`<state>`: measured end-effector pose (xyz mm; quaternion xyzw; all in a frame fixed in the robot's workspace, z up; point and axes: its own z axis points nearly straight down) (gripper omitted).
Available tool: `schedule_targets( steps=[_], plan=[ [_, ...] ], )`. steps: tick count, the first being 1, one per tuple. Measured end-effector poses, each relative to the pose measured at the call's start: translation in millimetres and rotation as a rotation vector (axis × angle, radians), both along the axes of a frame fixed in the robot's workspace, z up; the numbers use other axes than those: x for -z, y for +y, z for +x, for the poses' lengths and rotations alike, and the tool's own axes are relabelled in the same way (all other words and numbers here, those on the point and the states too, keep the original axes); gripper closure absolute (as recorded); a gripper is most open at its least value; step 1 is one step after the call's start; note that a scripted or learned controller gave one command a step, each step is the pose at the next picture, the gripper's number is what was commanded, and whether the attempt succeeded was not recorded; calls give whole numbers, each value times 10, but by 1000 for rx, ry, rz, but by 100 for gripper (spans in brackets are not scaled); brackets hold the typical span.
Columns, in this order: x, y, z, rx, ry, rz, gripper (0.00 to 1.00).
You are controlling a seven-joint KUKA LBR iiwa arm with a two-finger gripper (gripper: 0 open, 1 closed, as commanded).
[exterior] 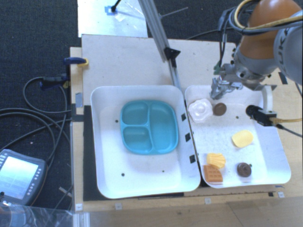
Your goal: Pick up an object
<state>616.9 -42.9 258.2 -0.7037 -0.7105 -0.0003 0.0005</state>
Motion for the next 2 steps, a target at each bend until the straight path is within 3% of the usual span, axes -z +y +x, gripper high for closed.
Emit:
schedule_targets(
  steps=[2],
  plan=[
    [163,1183,-318,-3,0,1,100]
  ],
)
